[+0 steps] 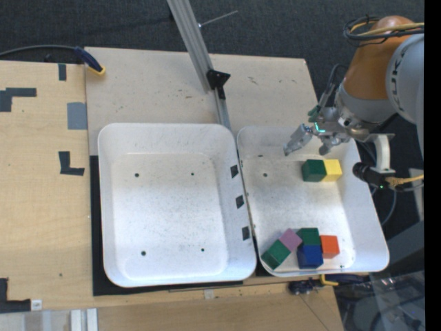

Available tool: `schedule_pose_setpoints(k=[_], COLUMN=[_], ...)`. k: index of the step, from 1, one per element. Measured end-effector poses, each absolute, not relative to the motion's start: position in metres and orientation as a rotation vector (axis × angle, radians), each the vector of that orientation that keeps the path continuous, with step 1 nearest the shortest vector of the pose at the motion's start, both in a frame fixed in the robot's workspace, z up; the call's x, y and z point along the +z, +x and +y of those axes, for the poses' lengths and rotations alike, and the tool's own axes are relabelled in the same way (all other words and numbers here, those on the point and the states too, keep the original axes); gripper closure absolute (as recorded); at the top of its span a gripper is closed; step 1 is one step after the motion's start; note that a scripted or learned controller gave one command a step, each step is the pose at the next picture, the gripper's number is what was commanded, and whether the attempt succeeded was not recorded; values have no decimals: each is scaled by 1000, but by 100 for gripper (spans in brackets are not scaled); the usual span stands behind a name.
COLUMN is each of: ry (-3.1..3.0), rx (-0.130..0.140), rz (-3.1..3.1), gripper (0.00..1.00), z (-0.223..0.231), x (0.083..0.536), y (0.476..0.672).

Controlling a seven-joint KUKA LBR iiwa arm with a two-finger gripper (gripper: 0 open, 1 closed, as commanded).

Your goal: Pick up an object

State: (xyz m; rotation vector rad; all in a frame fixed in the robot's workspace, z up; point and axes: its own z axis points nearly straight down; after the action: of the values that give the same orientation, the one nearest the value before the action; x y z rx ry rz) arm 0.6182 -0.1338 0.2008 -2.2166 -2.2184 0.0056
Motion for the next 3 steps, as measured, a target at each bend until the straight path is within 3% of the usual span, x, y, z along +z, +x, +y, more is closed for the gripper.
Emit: schedule_pose_setpoints(k=[1,3], ry=[-2218,-2217], rx=[1,7], rz=[-2223,-2221], gripper=[0,0], z=[-134,-128], x=[204,89], y=[619,615])
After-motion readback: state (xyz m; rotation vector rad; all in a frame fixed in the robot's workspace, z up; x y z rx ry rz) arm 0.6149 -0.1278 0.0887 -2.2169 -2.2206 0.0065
